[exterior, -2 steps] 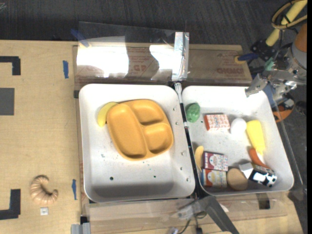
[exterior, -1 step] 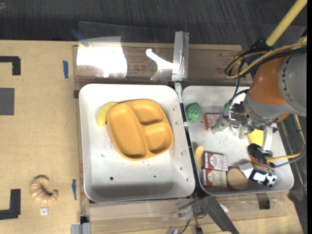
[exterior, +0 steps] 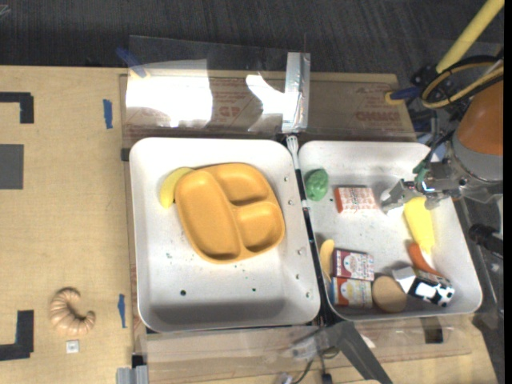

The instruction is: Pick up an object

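My gripper (exterior: 413, 195) hangs over the right bin (exterior: 464, 238), near its right wall, and it is open. A yellow banana-shaped toy (exterior: 421, 224) lies just under it, its upper end between the fingers, not lifted. Elsewhere in that bin are a green ball-like toy (exterior: 317, 183), a small red and white box (exterior: 354, 198), an orange carrot (exterior: 420, 257), a black and white cow toy (exterior: 433, 291), a brown egg-shaped toy (exterior: 389, 294), a red carton (exterior: 352, 275) and a small yellow piece (exterior: 327, 251).
The left bin (exterior: 160, 270) holds an orange divided plate (exterior: 229, 210) with a yellow piece (exterior: 168, 186) poking out from under its left side. A tan croissant toy (exterior: 72, 310) lies on the bench at the left. Cables (exterior: 448, 78) hang at the upper right.
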Tool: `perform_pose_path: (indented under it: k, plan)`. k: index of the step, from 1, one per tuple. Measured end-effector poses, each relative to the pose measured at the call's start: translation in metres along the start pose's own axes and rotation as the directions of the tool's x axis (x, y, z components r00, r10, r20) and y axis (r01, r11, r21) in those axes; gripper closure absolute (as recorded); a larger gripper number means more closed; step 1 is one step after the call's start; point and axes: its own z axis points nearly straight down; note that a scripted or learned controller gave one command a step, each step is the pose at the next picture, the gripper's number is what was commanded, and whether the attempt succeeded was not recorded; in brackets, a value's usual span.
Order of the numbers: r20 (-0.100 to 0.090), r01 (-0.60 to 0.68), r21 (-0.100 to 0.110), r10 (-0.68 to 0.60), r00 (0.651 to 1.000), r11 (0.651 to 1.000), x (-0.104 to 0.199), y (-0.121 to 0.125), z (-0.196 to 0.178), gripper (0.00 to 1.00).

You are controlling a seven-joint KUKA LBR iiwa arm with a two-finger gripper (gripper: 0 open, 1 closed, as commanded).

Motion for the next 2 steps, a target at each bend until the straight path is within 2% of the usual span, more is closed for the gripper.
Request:
perform_pose_path:
  k: [1, 2]
  plan:
    - [-0.002, -0.021, 0.001, 0.021, 1.000, 1.000, -0.0385, 0.0027, 0.0764, 0.00]
    - [-0.002, -0.023, 0.000, 0.023, 1.000, 1.000, -0.0387, 0.0031, 0.0670, 1.00]
